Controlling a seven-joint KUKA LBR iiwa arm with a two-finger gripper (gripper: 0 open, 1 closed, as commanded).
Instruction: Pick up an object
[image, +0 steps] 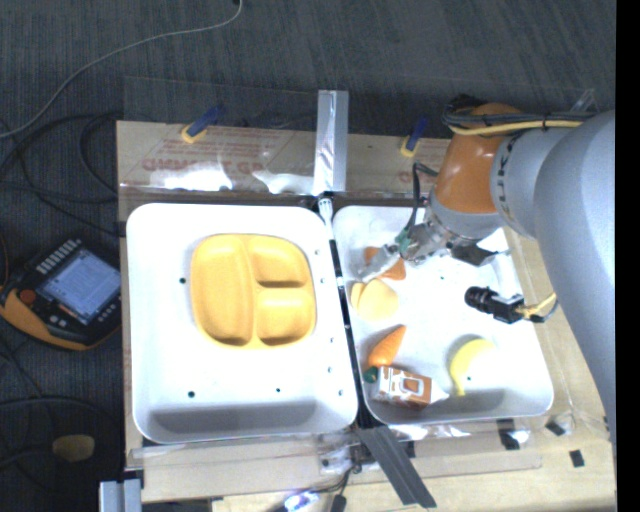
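My gripper (408, 244) reaches down into the far left part of the right bin (520, 390), below the orange wrist band. Its tip is right beside a small orange object (385, 266), and I cannot tell whether the two touch. Just in front of that lies a pale orange rounded piece (373, 298). Further forward are a carrot (387, 344), a small orange-and-white carton (405, 386) on its side, and a yellow banana (467, 362).
The left bin (160, 400) holds a yellow divided plate (252, 288). A black cylindrical part (494, 301) sticks out over the right bin near the arm. The grey arm covers the bin's far right side. A handheld device (70, 290) lies on the floor at left.
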